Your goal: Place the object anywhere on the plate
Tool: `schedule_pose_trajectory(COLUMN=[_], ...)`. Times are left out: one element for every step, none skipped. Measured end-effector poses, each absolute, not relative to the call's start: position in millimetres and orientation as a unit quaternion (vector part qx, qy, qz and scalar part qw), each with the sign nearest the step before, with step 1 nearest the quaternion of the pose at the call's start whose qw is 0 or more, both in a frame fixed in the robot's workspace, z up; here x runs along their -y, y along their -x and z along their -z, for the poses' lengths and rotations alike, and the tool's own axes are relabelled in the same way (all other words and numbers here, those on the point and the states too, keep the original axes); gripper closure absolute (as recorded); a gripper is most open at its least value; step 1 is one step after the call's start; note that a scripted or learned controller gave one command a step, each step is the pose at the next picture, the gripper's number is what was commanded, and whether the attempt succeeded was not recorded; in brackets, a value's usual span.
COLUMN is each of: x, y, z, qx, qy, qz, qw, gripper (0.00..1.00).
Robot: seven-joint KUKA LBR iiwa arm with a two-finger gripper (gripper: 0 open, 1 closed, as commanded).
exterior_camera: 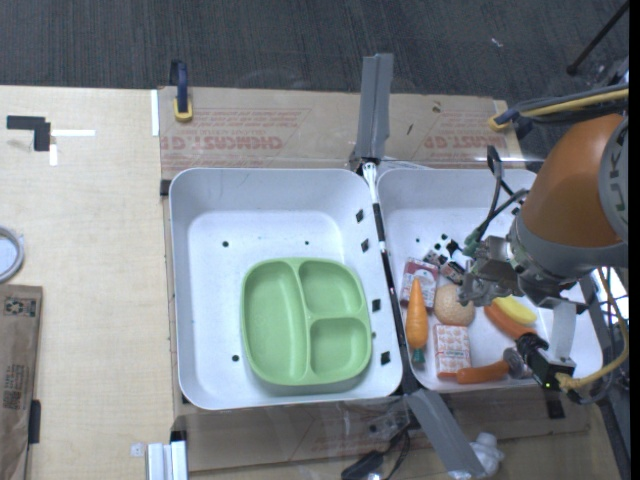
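Green plate (305, 320) sits in the left bin (190, 268) with nothing on it, so no placing is done yet. End effector (470, 286) hangs low in the right bin (420, 203) over the round tan bun-like item (453, 310), next to the carrot (416, 313) and yellow piece (512, 311); can't tell its state or whether anything is held. Left, by my read: secure an object, carry it across, set it on the plate.
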State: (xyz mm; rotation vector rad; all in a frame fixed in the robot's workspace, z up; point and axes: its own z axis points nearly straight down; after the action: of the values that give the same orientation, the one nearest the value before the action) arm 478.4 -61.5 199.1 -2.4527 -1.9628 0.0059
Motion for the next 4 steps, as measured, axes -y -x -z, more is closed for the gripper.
schedule_pose_trajectory(x=[109.3, 131.3, 124.2, 119.9], y=[-542.9, -608.7, -594.6, -601.0], z=[-245.3, -336.2, -133.9, -211.4], qx=[0.716, 0.786, 0.793, 0.816], qy=[0.698, 0.618, 0.61, 0.578], qz=[-0.0012, -0.001, -0.0002, -0.0005], qw=[0.0, -0.001, -0.001, 0.0], gripper=[1.0, 1.0, 1.0, 1.0])
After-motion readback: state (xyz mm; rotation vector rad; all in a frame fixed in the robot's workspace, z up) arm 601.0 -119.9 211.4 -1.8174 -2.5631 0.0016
